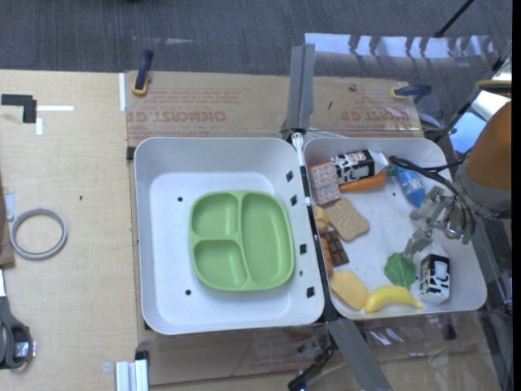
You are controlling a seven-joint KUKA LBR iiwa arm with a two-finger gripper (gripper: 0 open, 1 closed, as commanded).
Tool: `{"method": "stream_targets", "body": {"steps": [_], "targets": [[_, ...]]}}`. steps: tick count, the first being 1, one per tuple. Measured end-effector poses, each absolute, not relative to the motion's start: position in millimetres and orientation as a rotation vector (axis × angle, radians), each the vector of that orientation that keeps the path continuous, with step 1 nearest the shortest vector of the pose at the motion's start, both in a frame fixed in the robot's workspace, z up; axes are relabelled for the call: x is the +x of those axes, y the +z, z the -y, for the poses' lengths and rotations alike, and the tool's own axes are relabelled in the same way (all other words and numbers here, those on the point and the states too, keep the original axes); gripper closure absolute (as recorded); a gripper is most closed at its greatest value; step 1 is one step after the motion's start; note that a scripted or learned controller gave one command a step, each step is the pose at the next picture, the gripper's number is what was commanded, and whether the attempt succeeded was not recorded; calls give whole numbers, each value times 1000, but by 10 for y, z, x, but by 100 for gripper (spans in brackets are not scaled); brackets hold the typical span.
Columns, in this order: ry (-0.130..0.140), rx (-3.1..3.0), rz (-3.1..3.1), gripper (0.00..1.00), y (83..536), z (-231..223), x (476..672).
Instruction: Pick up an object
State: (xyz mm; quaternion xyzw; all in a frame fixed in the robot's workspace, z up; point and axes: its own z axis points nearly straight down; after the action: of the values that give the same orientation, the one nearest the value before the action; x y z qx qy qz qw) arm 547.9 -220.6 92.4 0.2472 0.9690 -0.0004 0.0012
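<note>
While the pincer (423, 236) hangs spread w/ nothing between its fingers over the right bin (476, 296), no object is lifted yet. Nearest candidates: green leaf toy (399, 269) just below it, black-and-white carton (435, 278) beside. Grasp & lift remain.

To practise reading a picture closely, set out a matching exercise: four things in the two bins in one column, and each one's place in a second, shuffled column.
Things:
1. green divided plate
2. banana
3. carrot
4. gripper

Places:
A. near edge of the right bin
B. middle of the left bin
C. over the right bin, above a green leafy item
D. far part of the right bin, beside a black-and-white carton

Pairs: 1-B, 2-A, 3-D, 4-C
</note>
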Motion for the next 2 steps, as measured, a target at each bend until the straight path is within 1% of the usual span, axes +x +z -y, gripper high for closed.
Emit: {"method": "stream_targets", "body": {"steps": [1,2], "targets": [[0,1136,-2927,0,920,2218,4784],[-1,570,-3084,0,928,2216,5523]]}}
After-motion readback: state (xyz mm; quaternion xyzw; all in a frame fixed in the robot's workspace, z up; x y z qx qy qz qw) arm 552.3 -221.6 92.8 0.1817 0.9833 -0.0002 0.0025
